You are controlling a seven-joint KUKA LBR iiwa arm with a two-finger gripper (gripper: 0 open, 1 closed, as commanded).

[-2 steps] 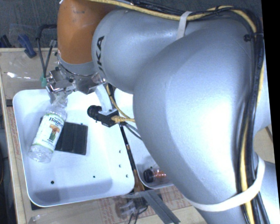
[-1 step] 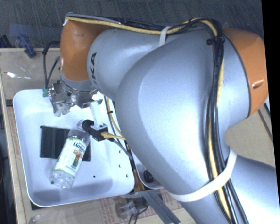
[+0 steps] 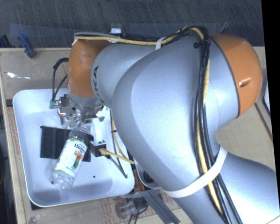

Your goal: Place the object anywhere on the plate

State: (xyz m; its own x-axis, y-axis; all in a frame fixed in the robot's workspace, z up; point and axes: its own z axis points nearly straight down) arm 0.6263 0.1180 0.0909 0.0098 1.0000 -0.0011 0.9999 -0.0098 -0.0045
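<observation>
Bin [image 3: 30,143] on the left holds a black block [image 3: 52,141], and just right of it a clear plastic bottle [image 3: 69,161] lies tilted. Gripper [image 3: 71,121] hangs directly above the bottle's upper end; its state cannot be told.

Dark grey carpet floor [image 3: 34,16], pale wooden bench [image 3: 34,69]

Single fixed camera above bench [image 3: 9,67], looking down at slant, close in (arm [image 3: 179,120] enters from right, looming large)
</observation>
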